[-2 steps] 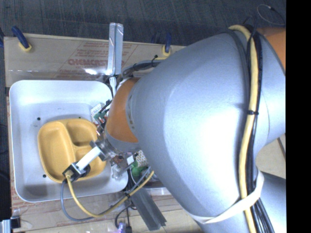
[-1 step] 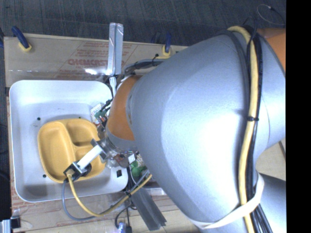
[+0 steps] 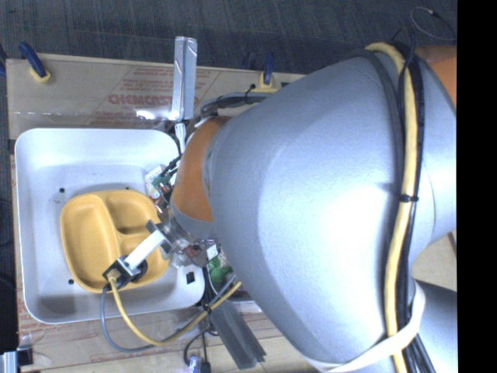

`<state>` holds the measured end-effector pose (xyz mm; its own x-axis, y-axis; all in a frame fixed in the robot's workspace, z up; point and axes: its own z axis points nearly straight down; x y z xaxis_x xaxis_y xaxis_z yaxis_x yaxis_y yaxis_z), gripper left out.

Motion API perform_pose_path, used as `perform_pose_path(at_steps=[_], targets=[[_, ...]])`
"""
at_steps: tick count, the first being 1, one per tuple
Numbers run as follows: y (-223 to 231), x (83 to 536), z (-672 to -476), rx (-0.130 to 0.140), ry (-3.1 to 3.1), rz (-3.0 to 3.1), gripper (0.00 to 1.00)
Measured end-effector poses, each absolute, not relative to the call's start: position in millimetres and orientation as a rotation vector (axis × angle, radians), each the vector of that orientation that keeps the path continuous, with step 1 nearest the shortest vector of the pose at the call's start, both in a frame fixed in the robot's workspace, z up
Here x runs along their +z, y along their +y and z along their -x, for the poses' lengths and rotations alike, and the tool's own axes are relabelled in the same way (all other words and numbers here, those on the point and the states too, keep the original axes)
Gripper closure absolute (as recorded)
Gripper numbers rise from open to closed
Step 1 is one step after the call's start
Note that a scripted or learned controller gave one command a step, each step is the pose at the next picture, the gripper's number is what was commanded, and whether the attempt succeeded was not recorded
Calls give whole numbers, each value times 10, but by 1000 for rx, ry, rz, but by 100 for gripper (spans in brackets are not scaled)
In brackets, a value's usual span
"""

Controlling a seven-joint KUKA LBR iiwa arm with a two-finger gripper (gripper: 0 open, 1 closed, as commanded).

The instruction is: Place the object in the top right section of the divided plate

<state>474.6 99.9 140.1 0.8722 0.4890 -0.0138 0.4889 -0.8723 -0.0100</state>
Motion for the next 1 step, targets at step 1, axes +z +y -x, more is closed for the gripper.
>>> perform_pose_path(at_steps=[1], targets=[[1032, 1592, -4760, 3, -855, 3022, 100]])
